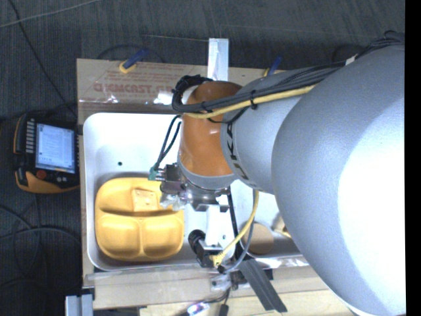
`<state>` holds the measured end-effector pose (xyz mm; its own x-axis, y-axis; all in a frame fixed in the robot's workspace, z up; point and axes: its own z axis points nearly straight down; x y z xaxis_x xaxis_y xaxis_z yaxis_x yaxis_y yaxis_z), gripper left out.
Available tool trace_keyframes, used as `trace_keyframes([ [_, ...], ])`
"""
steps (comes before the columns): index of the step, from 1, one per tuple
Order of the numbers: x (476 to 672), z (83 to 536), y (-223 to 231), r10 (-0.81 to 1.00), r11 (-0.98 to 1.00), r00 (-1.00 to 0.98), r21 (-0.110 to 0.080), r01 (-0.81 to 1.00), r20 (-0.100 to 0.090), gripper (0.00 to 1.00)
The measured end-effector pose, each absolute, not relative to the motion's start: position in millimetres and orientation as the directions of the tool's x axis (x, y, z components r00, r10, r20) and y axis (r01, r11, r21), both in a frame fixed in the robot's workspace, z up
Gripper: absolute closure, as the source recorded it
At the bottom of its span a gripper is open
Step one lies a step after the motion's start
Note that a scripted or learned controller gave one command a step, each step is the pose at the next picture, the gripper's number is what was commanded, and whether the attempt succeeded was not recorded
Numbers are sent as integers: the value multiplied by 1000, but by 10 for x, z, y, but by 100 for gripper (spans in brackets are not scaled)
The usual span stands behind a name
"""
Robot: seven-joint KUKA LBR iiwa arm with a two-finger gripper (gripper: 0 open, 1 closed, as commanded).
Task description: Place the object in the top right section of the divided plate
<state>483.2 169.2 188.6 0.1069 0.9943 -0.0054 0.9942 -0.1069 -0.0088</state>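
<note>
Yellow divided plate (139, 224) | hand (172, 195) over its right edge | grip state unclear

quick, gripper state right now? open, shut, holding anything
Gripper: cannot be told; it sits over the right edge of the yellow divided plastic plate, near a small yellow block in the plate's top right section.

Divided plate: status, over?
Yellow divided plate sits in the left bin. Small yellow block lies in its top right section. Arm overhead hides the gripper.
</note>
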Motion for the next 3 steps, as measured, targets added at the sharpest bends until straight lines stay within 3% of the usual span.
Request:
trace_keyframes([
  [1,4842,1859,1558,786,-619,619,-2,786,-9,100],
  [2,4967,2563,1812,819,-574,574,0,819,-9,100],
  [3,4967,2563,1811,818,-575,575,0,818,-9,0],
])
